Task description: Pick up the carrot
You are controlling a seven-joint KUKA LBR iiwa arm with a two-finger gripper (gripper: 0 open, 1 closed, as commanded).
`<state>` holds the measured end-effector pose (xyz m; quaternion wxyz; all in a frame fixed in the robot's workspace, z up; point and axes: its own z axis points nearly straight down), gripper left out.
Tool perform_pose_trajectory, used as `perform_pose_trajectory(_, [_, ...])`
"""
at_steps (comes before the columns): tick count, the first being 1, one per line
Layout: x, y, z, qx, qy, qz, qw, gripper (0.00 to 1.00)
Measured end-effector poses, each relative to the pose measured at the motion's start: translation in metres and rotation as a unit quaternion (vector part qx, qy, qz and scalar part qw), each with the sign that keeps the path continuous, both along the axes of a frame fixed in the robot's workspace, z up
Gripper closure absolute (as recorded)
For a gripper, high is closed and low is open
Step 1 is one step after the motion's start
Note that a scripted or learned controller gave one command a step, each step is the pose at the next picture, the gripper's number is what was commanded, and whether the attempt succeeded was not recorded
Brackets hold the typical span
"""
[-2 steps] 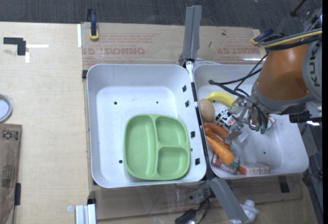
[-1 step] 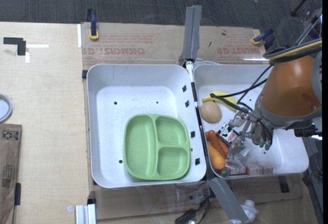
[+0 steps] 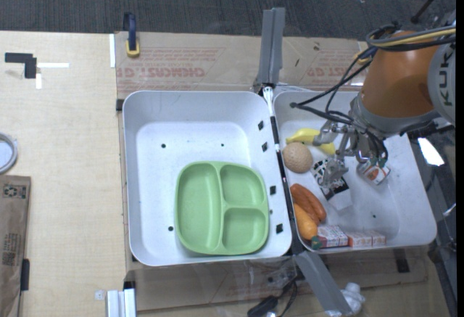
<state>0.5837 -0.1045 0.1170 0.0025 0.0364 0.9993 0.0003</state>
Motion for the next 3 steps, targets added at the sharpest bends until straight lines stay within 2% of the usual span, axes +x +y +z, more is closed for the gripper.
perform_pose_trajectory(1, [0.001, 0.0, 0.01, 0.0007, -0.003, -0.002, 1.0, 1.0])
perform_pose_trajectory(2, [0.021, -0.065, 0.085, -0.0008, -0.001, 0.127, 0.9919, 1.0])
perform_pose_trajectory(3, [0.022, -0.066, 0.192, -0.0014, -0.001, 0.366, 0.9305, 1.0])
